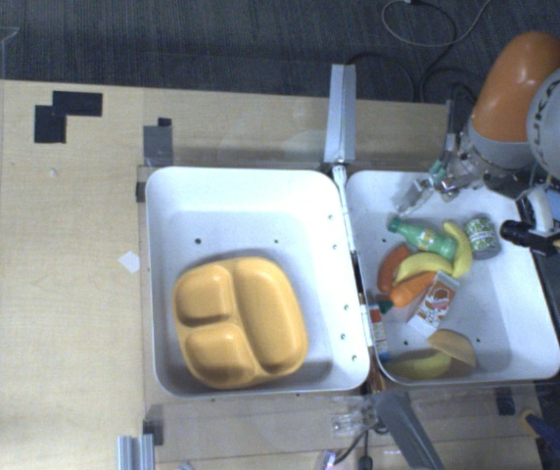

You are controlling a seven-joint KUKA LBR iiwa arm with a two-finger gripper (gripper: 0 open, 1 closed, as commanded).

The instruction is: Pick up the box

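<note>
Camera view: gripper [419, 195] over right bin's [544, 360] far edge, fingers look spread, holding nothing. Box [434, 304] lies mid-bin, touching carrot [409, 290], near banana [435, 260]. Approach step; next: move above box, descend.

You can't tell the end effector [419, 196] finger state at upper right; the arm [539, 96] is cut off by the right edge.

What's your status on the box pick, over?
Gripper hovering at right bin's far edge, holding nothing. Box untouched, mid-bin. Carrot and bananas crowd against it.
</note>
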